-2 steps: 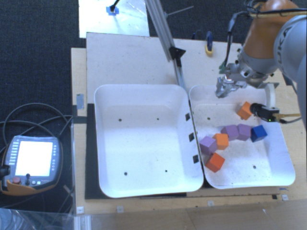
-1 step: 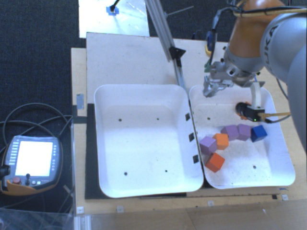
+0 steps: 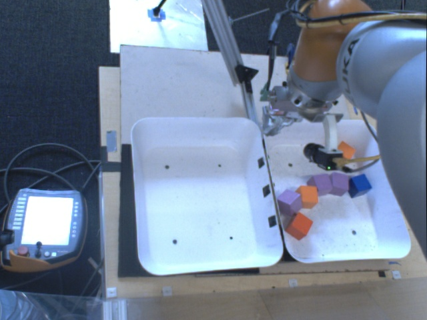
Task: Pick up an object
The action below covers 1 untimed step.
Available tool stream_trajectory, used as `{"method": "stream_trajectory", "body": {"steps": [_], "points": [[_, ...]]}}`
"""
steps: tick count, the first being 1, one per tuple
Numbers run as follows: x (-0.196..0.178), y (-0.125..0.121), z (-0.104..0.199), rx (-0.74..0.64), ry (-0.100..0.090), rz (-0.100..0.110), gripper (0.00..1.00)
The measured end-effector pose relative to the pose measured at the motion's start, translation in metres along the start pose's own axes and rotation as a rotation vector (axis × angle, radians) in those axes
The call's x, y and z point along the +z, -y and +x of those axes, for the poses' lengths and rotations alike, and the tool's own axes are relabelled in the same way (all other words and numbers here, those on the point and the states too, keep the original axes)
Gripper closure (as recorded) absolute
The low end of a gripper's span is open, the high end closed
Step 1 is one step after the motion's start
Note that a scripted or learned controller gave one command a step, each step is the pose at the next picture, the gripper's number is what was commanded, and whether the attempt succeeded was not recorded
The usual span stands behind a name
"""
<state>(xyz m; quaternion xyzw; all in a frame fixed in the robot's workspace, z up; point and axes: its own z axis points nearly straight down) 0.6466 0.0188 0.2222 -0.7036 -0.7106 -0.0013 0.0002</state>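
- Pale bench (image 3: 109,102) carries two shallow white bins.
- Purple block (image 3: 289,201), orange block (image 3: 299,225) and blue block (image 3: 359,185) lie among others in the right bin (image 3: 347,237).
- Gripper (image 3: 275,121) hangs above that bin's far left corner, apart from them; whether it is spread or closed cannot be told.

You lose the right bin's (image 3: 355,236) far corner behind the arm (image 3: 390,55), which is itself cut off at the right edge. One orange cube (image 3: 346,149) is half covered by wrist hardware. The gripper (image 3: 271,124) is blurry, possibly over that bin's left rim. The pendant (image 3: 43,229) screen is washed out and unreadable.
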Motion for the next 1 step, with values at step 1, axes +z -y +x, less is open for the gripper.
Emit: {"method": "stream_trajectory", "body": {"steps": [1], "points": [[0.0054,-0.0023,0.0578,-0.001,-0.001,0.0,1.0]]}}
